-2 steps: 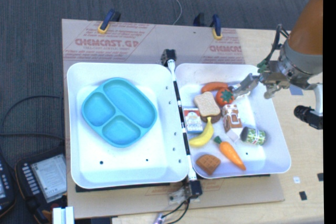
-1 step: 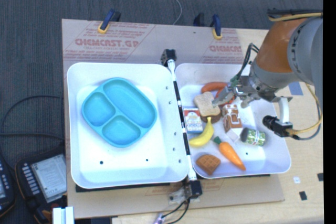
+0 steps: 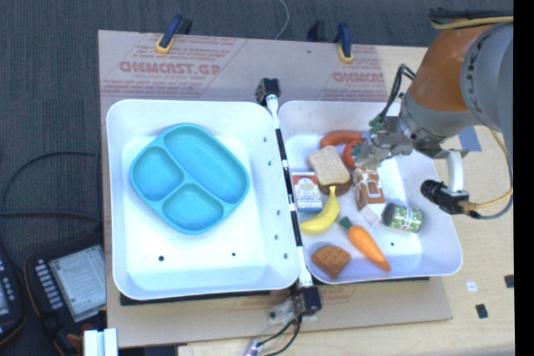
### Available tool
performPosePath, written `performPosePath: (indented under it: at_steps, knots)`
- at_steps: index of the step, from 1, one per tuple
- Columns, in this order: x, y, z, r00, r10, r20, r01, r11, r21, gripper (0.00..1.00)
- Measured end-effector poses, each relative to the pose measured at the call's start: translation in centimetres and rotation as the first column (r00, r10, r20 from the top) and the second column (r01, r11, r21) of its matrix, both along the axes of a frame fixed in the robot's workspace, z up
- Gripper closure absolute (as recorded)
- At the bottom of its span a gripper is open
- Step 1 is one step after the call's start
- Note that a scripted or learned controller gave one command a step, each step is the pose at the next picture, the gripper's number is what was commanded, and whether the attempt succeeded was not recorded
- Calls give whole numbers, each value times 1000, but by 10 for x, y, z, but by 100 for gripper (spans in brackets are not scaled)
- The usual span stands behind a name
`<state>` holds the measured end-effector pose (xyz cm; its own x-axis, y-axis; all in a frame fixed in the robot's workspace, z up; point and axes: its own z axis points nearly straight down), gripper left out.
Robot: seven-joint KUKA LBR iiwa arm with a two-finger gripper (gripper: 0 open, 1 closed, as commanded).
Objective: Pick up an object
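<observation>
1. The arm [image 3: 467, 79] reached in from the right, its orange band above the wrist, and bent down over the upper part of the right bin [image 3: 434, 263].
2. The gripper [image 3: 371, 147] hung low at the arm's end, pointing down and leftward into the bin; whether it was clenched or released could not be told, as the wrist hid its working end.
3. Nothing could be seen held in it.
4. A red sausage [image 3: 338, 137] lay just to the gripper's left, partly under the bread.
5. A slice of bread [image 3: 329, 167] lay to its lower left, close by.
6. A brown packet [image 3: 368, 188] sat directly below the gripper, near it.
7. A small carton [image 3: 307, 192] stood farther to the lower left, against the bin's left wall.
8. A banana [image 3: 321, 217] curved below the bread, beside the carton.
9. A green can [image 3: 403, 218] lay to the gripper's lower right.
10. A carrot [image 3: 368, 247] lay well below the gripper, slanting.
11. A brown biscuit [image 3: 331, 259] sat at the bin's lower left, farthest from the gripper.
12. Far to the gripper's left, the left bin [image 3: 142, 271] held a blue divided plate [image 3: 189, 177].
</observation>
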<state>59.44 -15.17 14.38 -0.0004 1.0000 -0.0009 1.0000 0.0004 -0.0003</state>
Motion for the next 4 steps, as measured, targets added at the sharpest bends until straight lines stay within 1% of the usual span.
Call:
performPosePath:
  at_steps: [1,2,3,4]
  knots:
    - [-29,74,65,1000,2,0,-2,1000,1,100]
    - [-29,74,74,1000,2,-1,-2,1000,1,100]
    - [73,34,119,1000,0,2,0,1000,-2,100]
    - [73,108,53,1000,2,-3,-2,1000,1,100]
